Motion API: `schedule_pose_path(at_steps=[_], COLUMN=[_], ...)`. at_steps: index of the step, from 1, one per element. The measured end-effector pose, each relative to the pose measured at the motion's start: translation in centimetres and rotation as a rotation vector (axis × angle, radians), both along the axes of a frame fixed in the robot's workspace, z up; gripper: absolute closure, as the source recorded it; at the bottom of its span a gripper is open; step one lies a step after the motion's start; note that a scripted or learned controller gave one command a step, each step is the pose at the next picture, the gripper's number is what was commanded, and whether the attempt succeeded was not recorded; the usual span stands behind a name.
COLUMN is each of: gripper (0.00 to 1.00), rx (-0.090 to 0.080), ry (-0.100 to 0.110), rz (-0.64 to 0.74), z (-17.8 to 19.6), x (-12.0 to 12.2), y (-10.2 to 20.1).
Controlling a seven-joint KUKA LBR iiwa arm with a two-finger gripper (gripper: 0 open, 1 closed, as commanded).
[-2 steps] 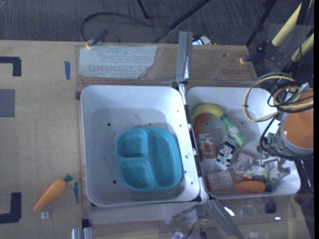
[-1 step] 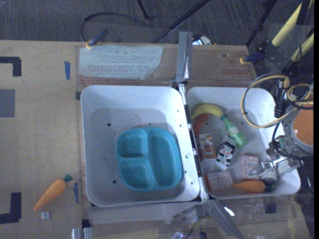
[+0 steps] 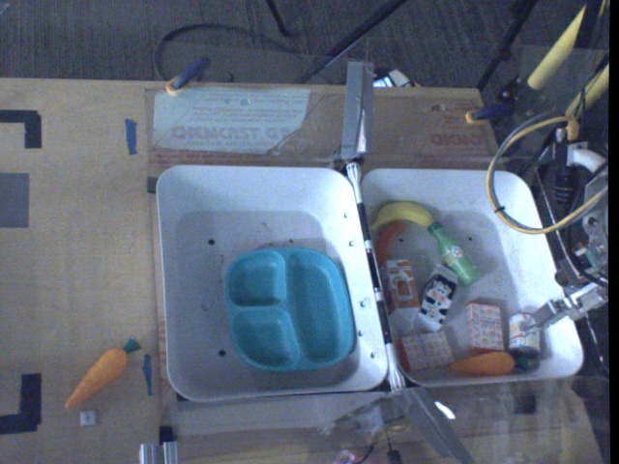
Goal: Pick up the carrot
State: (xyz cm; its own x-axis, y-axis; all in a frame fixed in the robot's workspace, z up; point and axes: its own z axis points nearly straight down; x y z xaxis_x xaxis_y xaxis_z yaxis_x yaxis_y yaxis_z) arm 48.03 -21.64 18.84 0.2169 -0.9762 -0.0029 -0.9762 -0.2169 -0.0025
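Note:
An orange carrot (image 3: 481, 363) with a dark green top lies along the front wall of the right bin (image 3: 542, 211), its top pointing right. A second orange carrot (image 3: 97, 376) with a green top lies on the bench outside the bins, at the front left. My gripper (image 3: 571, 307) hangs at the right rim of the right bin, above and to the right of the bin's carrot and close to a small can (image 3: 523, 332). Nothing shows in its grasp.
The right bin also holds a banana (image 3: 403, 215), a green bottle (image 3: 454, 254), a cow-print carton (image 3: 439, 298), and several small boxes (image 3: 484, 325). A blue divided tray (image 3: 288, 307) sits in the left bin (image 3: 193, 211). Yellow cable (image 3: 503, 201) loops over the right bin's far corner.

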Motion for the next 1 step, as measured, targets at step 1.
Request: schedule_pose_path(at_steps=[1], gripper=[0.00], rx=[0.000], ry=[-0.002], rz=[-0.277], z=[2.89], x=[0.02], y=[0.66])
